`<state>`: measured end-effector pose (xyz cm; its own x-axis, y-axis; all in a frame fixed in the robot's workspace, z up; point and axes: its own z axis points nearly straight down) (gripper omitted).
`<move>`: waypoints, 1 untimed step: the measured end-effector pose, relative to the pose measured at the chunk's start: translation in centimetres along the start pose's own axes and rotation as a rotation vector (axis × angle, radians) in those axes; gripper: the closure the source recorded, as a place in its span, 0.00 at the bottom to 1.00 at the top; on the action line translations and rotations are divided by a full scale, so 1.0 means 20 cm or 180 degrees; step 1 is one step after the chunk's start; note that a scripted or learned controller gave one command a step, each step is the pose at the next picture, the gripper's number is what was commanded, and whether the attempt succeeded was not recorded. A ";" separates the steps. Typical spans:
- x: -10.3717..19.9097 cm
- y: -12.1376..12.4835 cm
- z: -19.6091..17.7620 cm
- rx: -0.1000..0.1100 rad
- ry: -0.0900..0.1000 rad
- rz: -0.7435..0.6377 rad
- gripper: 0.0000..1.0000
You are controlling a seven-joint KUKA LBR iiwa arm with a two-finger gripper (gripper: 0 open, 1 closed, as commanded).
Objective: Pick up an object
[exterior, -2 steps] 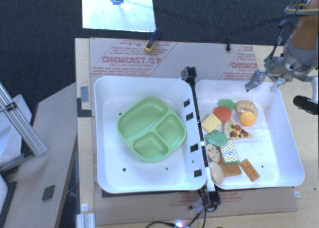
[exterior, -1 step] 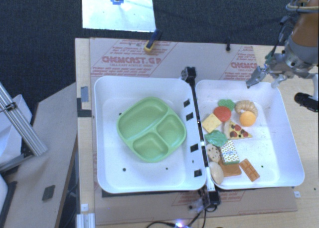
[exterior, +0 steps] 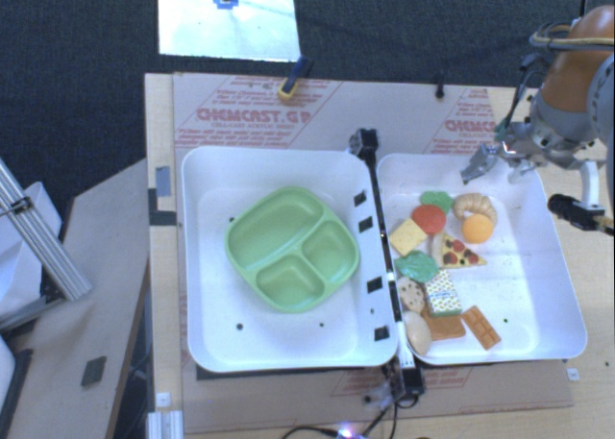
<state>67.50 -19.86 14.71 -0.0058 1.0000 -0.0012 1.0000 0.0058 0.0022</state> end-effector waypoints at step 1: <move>0.02 0.04 0.22 0.0005 0.0002 -0.0003 0.00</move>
<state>68.34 -19.54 10.27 -0.0069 1.0000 -0.0006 1.0000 0.0069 0.0005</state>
